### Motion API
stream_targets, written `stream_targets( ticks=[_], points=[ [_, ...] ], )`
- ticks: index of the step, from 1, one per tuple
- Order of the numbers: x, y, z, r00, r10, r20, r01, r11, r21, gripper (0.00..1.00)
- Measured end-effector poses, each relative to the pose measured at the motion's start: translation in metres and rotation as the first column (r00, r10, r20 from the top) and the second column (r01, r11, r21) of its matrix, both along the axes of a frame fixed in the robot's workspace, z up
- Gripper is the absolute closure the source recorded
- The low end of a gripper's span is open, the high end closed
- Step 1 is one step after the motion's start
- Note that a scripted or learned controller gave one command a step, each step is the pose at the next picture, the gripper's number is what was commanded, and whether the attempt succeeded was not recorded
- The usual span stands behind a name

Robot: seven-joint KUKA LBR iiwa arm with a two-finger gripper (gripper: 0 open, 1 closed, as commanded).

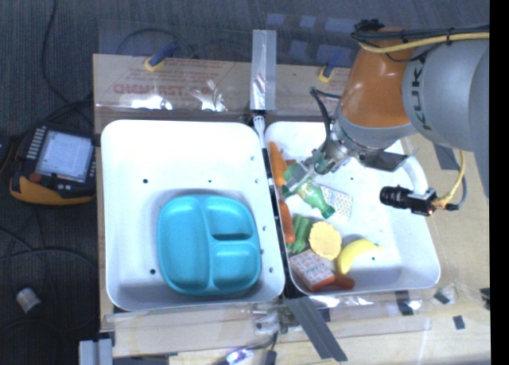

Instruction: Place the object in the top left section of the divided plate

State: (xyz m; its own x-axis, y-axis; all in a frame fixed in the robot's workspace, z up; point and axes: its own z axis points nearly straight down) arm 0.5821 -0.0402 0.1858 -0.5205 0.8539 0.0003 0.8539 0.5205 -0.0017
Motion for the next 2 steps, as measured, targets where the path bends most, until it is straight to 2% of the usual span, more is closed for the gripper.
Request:
stream_targets(
  ticks=[1,2],
  points=[
    [0.011,0.08,-0.003,0.952,0.307,0.001,-0.307,0.952,0.0,1.0],
    [-0.055,0.042,0.022,0.756,0.655,0.002,-0.655,0.756,0.002,1.0]
  ],
)
